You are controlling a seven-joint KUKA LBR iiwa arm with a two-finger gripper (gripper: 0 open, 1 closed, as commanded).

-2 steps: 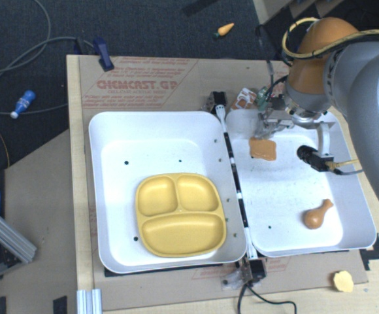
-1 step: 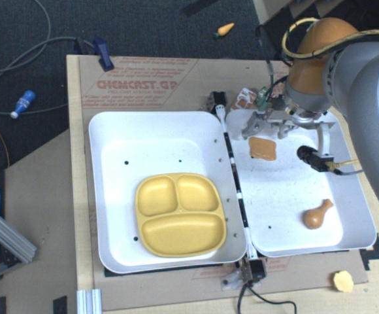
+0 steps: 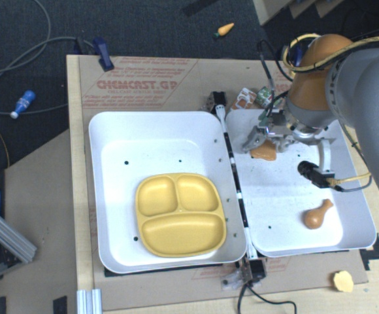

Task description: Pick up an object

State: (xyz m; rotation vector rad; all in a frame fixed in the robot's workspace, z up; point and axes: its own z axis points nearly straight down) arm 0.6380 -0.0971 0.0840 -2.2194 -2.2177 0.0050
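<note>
My gripper (image 3: pixel 264 140) is low over the far left part of the right bin (image 3: pixel 278 237). An orange-brown rounded piece (image 3: pixel 265 152) lies right under it, touching or nearly touching it; whether it is held I cannot tell. A brown drumstick-shaped toy (image 3: pixel 317 214) lies apart near the bin's front right. A small colourful item (image 3: pixel 245 99) and a green bit (image 3: pixel 263 95) sit at the bin's far edge, behind the gripper.
The left bin (image 3: pixel 111 142) holds a yellow divided plate (image 3: pixel 178 213). A yellow lump (image 3: pixel 342 280) lies on the bench outside the right bin's front corner. A blue clamp (image 3: pixel 102 53) grips the board's far left edge.
</note>
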